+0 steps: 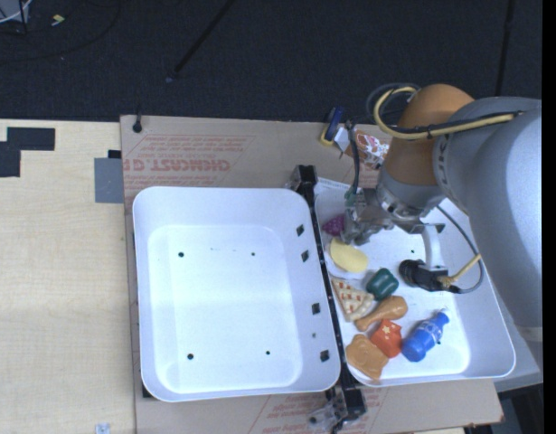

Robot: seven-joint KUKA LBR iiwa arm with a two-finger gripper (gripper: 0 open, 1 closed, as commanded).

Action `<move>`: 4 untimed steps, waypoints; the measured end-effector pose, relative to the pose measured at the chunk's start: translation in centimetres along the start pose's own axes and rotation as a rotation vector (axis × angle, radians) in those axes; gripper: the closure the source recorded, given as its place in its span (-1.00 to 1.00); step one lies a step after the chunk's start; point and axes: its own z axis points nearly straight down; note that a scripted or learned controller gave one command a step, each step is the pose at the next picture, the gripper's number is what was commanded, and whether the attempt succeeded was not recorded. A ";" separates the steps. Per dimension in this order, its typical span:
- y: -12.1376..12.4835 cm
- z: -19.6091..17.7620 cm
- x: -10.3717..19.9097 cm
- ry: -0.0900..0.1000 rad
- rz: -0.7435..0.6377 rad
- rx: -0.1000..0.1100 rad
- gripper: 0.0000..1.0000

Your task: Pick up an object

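Note:
My gripper (358,228) is lowered into the upper left part of the right bin (490,351). It sits just right of a small purple piece (334,226) and just above a pale yellow rounded piece (349,259). Nothing is visibly held. Below these lie a waffle-patterned slice (349,297), a dark green piece (382,283), a brown drumstick (384,312), a red piece (387,335), a blue bottle (424,336) and an orange-tan piece (366,357).
The left bin (144,269) stands beside the right one, with a black divider strip (319,278) between them. Both rest on a cardboard sheet (214,156). The grey arm (494,179) covers the right bin's upper right side.

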 end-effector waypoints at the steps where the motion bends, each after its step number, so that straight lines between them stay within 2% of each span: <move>1: -0.2 -0.7 -2.1 -0.001 0.002 0.000 1.00; 3: -0.2 -2.6 -2.1 -0.001 -0.001 0.003 1.00; 4: -3.4 1.9 -5.8 0.000 0.005 0.004 1.00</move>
